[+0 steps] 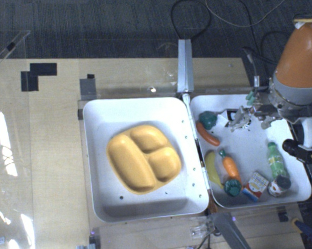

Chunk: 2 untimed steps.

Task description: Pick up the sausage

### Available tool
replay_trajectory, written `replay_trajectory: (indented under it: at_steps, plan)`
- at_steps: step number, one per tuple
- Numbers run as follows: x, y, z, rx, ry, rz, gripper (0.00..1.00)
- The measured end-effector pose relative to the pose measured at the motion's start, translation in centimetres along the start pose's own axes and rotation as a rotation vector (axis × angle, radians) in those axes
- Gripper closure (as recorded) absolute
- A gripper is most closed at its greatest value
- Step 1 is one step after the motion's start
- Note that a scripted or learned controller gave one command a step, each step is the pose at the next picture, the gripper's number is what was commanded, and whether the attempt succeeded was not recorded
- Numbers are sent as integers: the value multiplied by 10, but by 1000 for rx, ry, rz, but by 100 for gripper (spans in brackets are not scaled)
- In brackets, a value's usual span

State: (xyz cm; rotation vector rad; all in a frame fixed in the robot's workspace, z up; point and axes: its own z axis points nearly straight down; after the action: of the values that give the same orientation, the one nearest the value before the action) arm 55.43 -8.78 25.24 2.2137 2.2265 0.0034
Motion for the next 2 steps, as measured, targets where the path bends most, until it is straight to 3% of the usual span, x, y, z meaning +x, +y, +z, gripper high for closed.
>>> replay_trajectory:
  at_steps: [1, 2]
  plan:
    - [39, 48, 68, 0, 0, -8, 0]
    - [5, 21, 159, 0, 0, 51, 0]
